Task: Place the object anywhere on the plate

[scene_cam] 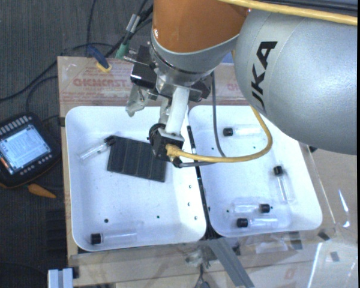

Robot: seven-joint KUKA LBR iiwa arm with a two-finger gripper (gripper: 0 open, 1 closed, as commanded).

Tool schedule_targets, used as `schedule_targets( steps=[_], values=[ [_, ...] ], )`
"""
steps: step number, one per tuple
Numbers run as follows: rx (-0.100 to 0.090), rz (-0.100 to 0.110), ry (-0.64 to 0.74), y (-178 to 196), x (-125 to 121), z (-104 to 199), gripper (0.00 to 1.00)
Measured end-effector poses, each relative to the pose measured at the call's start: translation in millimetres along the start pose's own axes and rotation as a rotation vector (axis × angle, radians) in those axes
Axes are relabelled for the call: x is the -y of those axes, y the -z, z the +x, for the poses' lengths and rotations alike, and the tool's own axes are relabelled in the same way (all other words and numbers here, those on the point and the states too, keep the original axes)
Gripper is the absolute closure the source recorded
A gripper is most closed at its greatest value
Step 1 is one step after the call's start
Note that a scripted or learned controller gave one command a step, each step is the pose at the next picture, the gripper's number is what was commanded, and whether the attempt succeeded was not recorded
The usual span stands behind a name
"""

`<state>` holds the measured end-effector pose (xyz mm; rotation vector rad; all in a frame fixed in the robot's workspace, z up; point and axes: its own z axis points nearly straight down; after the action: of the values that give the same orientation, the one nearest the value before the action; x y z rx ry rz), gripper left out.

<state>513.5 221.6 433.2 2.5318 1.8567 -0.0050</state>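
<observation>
Beside the far left corner of the dark ribbed plate [137, 161], in the left bin [78, 179], lies a clear capped tube [98, 149]. Nothing marks out the object, so you may judge this one the likeliest, being nearest the plate. Its black cap sits right at the plate's corner, and its clear body slants away toward the bin's left wall. The plate lies flat and bare. A second tube [113, 237] rests along the near wall, and four more tubes [280, 185] lie in the right bin [306, 179]. The gripper [135, 107] hangs over the left bin's far edge, apart from the capped tube, and you cannot tell whether the claw is apart or together. For a good pick, come down across the clear body, not along it, and away from the cap so that the plate's edge doesn't foul you. Carry it a short way and release low, so it doesn't roll off.
</observation>
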Motion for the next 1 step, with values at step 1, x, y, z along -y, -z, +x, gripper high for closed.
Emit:
schedule_targets(
  steps=[1],
  values=[
    [0.0, 0.0, 0.268, -1.9, 31.6, 2.4, 1.0]
  ],
)
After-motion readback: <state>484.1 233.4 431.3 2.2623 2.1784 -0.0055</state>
